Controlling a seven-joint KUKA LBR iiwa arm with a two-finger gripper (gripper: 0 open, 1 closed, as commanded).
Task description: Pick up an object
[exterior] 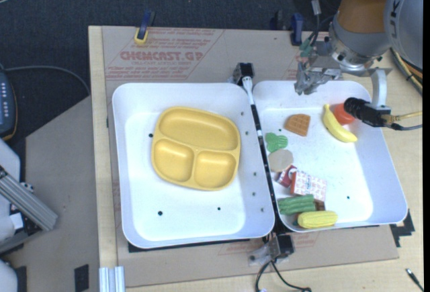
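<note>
A cardboard-topped bench (168, 49) on dark carpet bears two shallow white bins side by side. The left bin (134, 203) contains a yellow three-compartment plate (195, 148), lying flat near its centre. The right bin (376, 176) contains the loose objects: a banana (338, 124) toward the far right, a red item (341, 114) touching it, a wedge-shaped brown piece (297, 124), a green piece (275, 142) near the dividing wall, a tan disc (280, 160), a red-and-white carton (304, 184), a green pickle-like piece (296, 204) and a corn cob (316, 219) at the near edge. The gripper (306, 84) hangs over the right bin's far edge, fingers pointing down, nothing between them; whether they are spread cannot be told.
</note>
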